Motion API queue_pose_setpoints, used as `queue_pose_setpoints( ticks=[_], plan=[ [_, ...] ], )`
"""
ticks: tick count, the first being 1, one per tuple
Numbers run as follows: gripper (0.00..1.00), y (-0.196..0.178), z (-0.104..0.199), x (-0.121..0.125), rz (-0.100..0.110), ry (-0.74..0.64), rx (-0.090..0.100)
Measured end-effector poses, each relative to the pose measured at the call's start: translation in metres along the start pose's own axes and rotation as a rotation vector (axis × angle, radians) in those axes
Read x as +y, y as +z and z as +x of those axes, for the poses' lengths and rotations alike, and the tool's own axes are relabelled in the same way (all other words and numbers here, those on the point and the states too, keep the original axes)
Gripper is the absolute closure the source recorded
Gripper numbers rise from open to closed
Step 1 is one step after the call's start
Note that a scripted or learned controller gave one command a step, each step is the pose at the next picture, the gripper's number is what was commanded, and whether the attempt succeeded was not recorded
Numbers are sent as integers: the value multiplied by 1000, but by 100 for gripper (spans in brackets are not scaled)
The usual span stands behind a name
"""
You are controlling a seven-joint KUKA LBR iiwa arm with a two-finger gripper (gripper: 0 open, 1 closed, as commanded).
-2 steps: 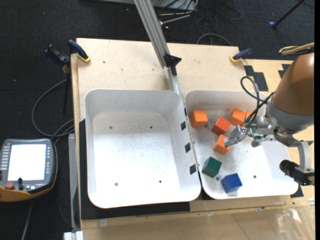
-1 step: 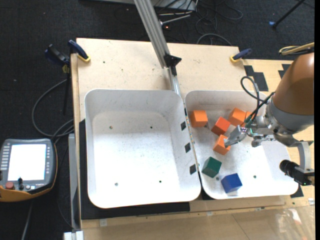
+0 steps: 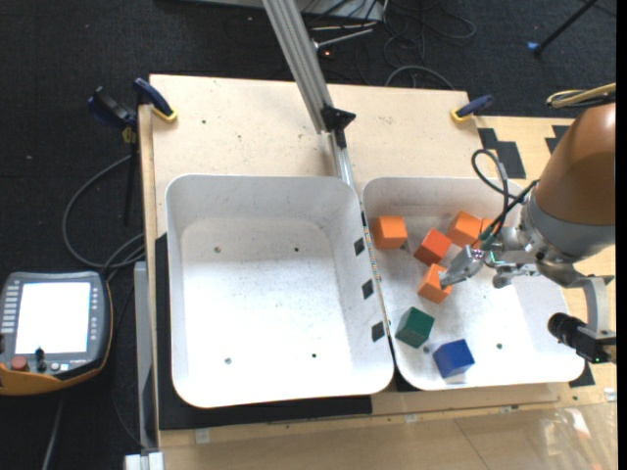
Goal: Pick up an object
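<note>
Pincer low among orange blocks in right bin, its opening too small to tell, arm cut off at right.

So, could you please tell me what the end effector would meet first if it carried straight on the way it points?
Probably the orange block right at the end effector tip, though depth is hard to judge from above.

My bins are smooth white plastic, faintly speckled; the bench looks like pale matt wood. The blocks appear matt, my band glossy orange.
</note>
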State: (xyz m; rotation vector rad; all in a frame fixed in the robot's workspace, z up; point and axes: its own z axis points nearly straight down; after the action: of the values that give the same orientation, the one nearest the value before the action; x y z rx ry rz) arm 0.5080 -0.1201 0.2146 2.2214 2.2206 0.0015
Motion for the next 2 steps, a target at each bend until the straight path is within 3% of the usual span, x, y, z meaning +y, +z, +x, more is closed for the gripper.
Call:
queue_pose_setpoints(
  ticks=[1, 2],
  plan=[
    [0, -62, 5, 16, -6, -4, -2],
    [0, -17, -28, 128, -1, -4, -3]
  ],
)
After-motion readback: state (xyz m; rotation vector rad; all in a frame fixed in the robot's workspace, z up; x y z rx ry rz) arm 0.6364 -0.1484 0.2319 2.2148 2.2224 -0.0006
